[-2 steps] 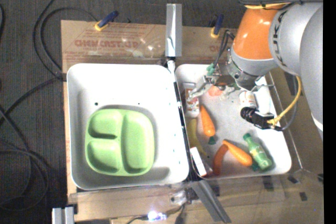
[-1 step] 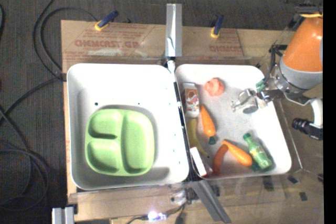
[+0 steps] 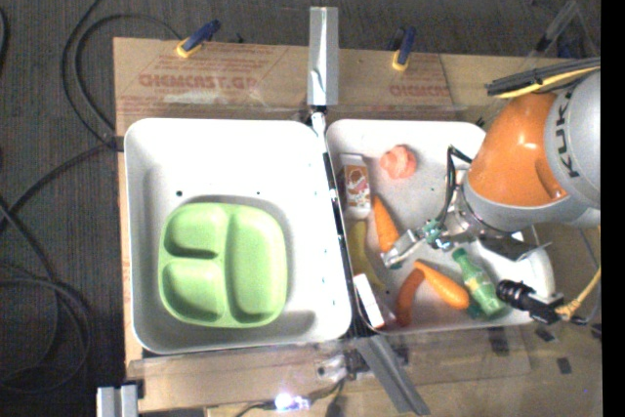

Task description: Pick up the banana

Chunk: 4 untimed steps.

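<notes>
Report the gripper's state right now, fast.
Two-finger gripper: cannot be told whether open or closed; it hovers in the right white bin near the pale yellow banana.

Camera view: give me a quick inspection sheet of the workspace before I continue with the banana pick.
Surface: two white bins side by side, left bin and right bin, on a brown board.
Job's things: banana lies along the right bin's left wall.
Clutter: green divided tray in left bin; carrots, pink item, green bottle in right bin.
Grippers: gripper low over right bin, among the carrots.
Cables: dark and white cables on the floor.
Surroundings: clamps on board's far edge.
</notes>
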Motion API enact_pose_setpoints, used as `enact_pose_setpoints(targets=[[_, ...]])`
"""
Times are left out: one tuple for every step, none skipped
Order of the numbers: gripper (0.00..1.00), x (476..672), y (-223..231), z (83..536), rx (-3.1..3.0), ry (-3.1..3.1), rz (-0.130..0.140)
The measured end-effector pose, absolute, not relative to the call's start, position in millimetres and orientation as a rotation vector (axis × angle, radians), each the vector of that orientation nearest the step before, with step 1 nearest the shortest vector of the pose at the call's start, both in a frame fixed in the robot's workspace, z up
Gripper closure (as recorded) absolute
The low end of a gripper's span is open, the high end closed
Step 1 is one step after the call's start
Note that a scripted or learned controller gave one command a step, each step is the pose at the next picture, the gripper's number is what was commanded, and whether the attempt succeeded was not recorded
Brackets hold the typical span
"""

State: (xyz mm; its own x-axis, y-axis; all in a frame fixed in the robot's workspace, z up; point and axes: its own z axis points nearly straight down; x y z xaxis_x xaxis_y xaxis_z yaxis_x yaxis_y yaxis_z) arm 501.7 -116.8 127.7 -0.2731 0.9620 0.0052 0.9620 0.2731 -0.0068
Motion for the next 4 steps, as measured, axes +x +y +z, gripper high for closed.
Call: enact_pose_setpoints(targets=[[0.00, 523.4, -191, 246, -1.978, -2.439, 0.007], [0.00, 483.5, -156, 121, -1.718, -2.622, 0.001], [0.00, 557.6, -224, 178, -2.021, -2.401, 0.008], [0.00, 510.3, -109, 89, -1.858, -2.544, -0.005]])
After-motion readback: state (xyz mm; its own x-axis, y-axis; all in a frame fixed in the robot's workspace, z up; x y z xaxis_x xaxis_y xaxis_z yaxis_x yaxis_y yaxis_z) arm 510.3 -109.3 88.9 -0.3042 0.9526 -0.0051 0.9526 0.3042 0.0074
